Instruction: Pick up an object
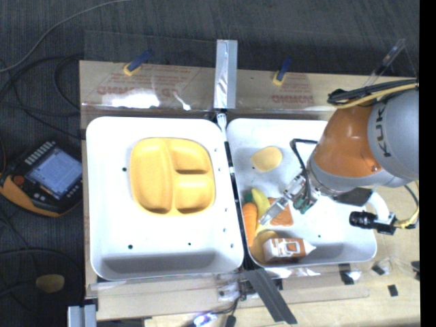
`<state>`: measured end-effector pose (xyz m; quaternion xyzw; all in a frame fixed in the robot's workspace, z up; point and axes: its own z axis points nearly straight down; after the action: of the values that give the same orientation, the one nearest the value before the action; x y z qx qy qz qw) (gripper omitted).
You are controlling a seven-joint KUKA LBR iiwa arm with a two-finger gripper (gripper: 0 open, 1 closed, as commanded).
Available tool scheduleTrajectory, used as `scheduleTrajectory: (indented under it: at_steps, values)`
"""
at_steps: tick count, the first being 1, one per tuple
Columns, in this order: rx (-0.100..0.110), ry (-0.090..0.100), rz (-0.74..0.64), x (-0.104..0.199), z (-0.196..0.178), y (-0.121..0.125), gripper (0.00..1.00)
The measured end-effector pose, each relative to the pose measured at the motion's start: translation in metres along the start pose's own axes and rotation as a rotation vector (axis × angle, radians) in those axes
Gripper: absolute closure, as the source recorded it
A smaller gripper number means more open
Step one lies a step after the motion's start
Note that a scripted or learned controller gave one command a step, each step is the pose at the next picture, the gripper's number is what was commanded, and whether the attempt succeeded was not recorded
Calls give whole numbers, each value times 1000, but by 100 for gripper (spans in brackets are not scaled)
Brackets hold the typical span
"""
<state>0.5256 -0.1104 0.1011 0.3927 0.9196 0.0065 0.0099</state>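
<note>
Toys crowd the near left corner of the right bin [340, 129]: a carrot [250, 222] along the left wall, a yellow-green piece [260, 199] just beside it, an orange wedge [282, 213], a small carton [285, 248] nearest, and a pale yellow lump [266, 158] farther back. The gripper [279, 208] hangs over the wedge; whether it is parted or closed, I cannot tell. A yellow divided tray [172, 175] sits in the left bin [109, 182].

Carrot [250, 222], carton [283, 248] crowd right bin's [340, 131] near-left corner.
</note>
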Motion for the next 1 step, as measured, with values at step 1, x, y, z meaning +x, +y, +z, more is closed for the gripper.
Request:
scheduleTrajectory:
  at_steps: [1]
  values:
    - [-3,-1,113,-1,0,-4,0]
